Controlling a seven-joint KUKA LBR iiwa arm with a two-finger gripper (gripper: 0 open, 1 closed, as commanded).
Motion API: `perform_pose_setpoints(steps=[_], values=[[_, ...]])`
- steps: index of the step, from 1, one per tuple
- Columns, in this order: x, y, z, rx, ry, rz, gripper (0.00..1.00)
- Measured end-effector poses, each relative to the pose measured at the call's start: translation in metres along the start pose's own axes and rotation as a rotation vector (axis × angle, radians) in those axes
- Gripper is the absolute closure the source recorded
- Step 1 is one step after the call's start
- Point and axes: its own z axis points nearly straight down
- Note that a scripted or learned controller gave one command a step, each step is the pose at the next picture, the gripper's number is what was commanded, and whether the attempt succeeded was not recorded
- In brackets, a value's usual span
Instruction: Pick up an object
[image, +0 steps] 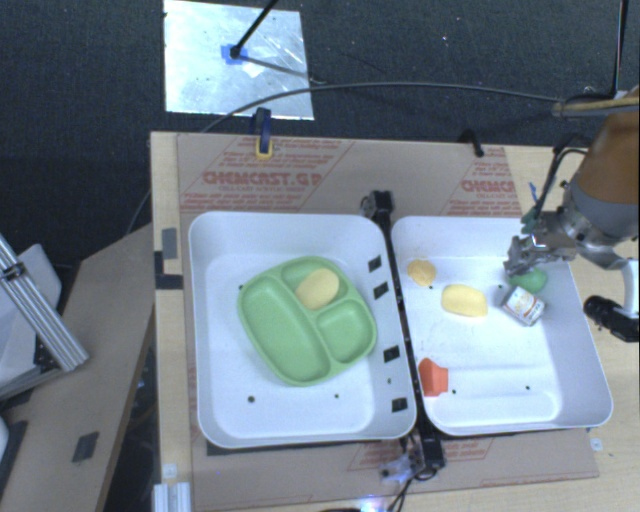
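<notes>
The end effector (527, 262) is positioned over the right bin (570, 400), near that bin's right edge; whether it is open or closed cannot be determined. A green object (534, 281) lies directly beneath it, and a small can (522, 304) lies on its side just beside that, its long axis running diagonally toward the bin's near right corner. A yellow oval object (464, 299) rests at mid-bin, long axis parallel to the desk's near edge. A smaller yellow piece (422, 272) and an orange piece (432, 376) lie along the bin's left edge. The left bin (215, 400) carries a green divided plate (290, 335) with a yellow item (318, 288).
</notes>
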Motion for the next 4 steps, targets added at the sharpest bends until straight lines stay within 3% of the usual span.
perform_pose_setpoints(steps=[1, 4], values=[[0.0, 0.002, -0.028, 0.002, 0.001, -0.001, 1.0], [0.148, 0.047, -0.002, 0.005, 0.003, -0.006, 1.0]])
